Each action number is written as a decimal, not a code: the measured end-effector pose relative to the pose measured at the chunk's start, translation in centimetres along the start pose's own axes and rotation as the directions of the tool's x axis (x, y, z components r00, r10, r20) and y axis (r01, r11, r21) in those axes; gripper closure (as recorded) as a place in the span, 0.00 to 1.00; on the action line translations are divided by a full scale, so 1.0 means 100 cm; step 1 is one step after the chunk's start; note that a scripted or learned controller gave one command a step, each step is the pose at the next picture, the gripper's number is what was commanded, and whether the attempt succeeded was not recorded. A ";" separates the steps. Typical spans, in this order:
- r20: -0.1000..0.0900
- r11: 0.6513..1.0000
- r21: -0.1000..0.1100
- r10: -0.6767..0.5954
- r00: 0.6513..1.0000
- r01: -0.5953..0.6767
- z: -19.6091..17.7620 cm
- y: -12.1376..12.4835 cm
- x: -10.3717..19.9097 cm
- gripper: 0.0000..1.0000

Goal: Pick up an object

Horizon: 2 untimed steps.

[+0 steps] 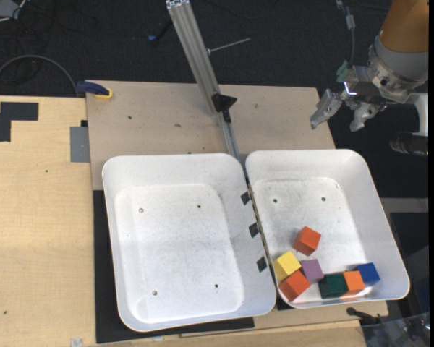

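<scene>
Camera view gives me the gripper (341, 111) spread wide, holding nothing, beyond the right bin's (376, 194) far edge. Seven blocks crowd that bin's near edge: orange block (307, 240), yellow block (287, 264), purple block (312, 270), green block (333, 285), blue block (368, 273), and two more orange ones.

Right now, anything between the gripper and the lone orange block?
No objects. From the gripper to the orange block, the camera view shows the right bin rim and bare floor.
</scene>
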<state>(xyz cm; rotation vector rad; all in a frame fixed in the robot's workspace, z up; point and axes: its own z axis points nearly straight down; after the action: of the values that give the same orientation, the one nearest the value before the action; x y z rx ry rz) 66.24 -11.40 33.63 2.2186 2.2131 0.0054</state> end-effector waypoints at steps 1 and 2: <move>0.002 1.000 0.002 0.001 1.000 -0.001 -0.111 -0.006 -0.091 0.00; -0.006 1.000 0.009 -0.010 1.000 0.010 -0.128 -0.042 0.025 0.00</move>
<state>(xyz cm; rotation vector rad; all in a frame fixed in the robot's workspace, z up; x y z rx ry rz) 61.90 -8.84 46.34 2.2152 2.2318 0.0015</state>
